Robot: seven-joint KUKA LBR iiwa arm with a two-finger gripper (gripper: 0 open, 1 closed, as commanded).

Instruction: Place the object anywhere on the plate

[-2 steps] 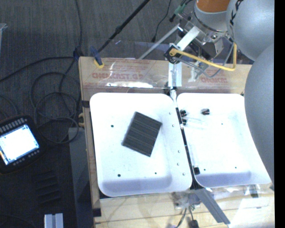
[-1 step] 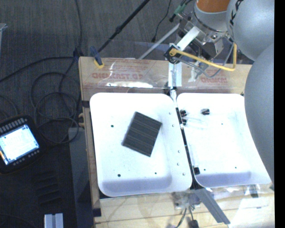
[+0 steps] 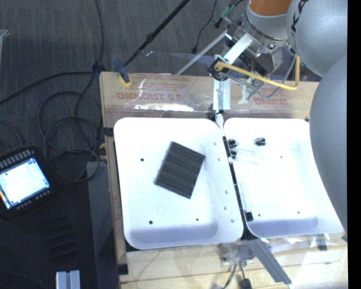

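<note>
claw (image 3: 262, 59) above the far edge of the wooden desk (image 3: 169, 93), behind the right bin (image 3: 282, 226); whether it is apart or together cannot be told. two white bins lie side by side on the desk. dark floor (image 3: 51, 68) with cables; lit pendant (image 3: 21, 180) at left. small black object (image 3: 260, 141) lies in the right bin's far left part, apart from the claw. dark ribbed plate (image 3: 180, 169) lies askew in the left bin (image 3: 130, 226).

Smooth grey arm (image 3: 326, 35), orange band (image 3: 269, 5) near wrist.
</note>
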